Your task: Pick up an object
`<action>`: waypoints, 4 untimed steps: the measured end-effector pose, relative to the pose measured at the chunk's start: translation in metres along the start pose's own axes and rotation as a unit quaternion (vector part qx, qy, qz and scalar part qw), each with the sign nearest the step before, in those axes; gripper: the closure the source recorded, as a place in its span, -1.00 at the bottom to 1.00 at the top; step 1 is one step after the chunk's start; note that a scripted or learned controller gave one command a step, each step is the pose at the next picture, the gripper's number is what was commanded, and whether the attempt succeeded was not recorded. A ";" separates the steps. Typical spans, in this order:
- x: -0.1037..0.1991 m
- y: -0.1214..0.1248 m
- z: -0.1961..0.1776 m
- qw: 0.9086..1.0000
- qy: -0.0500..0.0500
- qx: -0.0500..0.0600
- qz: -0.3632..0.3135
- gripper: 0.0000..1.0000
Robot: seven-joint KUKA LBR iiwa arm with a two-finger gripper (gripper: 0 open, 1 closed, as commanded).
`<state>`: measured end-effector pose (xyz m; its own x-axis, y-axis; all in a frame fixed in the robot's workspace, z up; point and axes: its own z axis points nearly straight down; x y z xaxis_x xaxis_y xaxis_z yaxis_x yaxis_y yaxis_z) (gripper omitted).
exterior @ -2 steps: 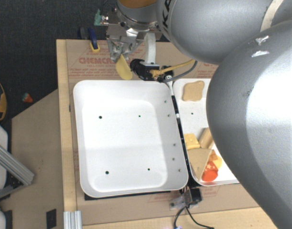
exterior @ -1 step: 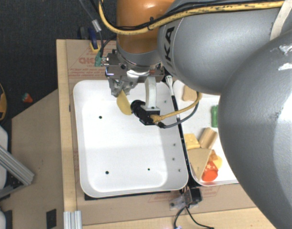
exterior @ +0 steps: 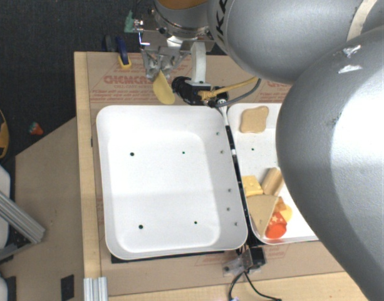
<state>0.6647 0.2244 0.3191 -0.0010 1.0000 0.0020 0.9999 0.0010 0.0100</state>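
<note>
The gripper hangs above the back edge of the left bin, jaws clenched on a yellow piece that dangles below them. The hold looks shallow; I reckon a quick swing could shake it loose onto the tabletop.

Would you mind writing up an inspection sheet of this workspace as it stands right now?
Surface: brown bench board bearing two shallow white bins, left bin and right bin, side by side.
Job's things: tan toast-shaped piece, yellow block, tan roll, tan wedge and red piece in the right bin.
Clutter: blue and yellow tool at the board's far edge.
Grippers: gripper above the left bin's far rim, a pale yellow object between its fingers.
Cables: black cable at the near edge.
Surroundings: metal rail on the left.
</note>
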 end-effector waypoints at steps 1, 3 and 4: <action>0.001 -0.081 0.047 1.000 -0.002 0.010 0.000 1.00; -0.001 -0.081 0.024 1.000 0.000 0.004 0.000 1.00; 0.000 -0.121 0.049 1.000 -0.002 0.009 0.000 1.00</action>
<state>0.5438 0.2244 0.2691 -0.0010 1.0000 -0.0012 1.0000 0.0010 -0.0070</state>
